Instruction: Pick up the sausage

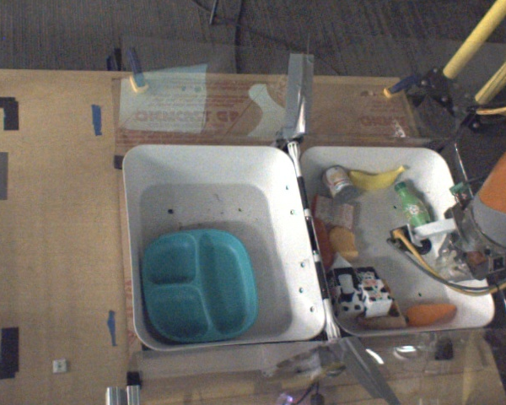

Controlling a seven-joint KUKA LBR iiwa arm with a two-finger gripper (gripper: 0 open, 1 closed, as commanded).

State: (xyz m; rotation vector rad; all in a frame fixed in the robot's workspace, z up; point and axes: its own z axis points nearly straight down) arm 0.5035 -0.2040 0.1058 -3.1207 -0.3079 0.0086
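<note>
A reddish, elongated piece that looks like the sausage (pixel 322 245) lies against the left wall of the right bin (pixel 438 165), beside a pale yellow lump (pixel 344 243). My gripper (pixel 465 258) hangs low over the right side of that bin, below the arm's orange band (pixel 499 188). It stands well to the right of the sausage, and nothing shows in its grasp. The gripper's tip is blurred among clear plastic and cable.
The right bin also holds a small can (pixel 336 180), a banana (pixel 376 177), a green bottle (pixel 412 204), a brown packet (pixel 335 213), a black-and-white box (pixel 363 292) and an orange carrot (pixel 431 314). A teal divided plate (pixel 199 286) lies in the left bin (pixel 152 175).
</note>
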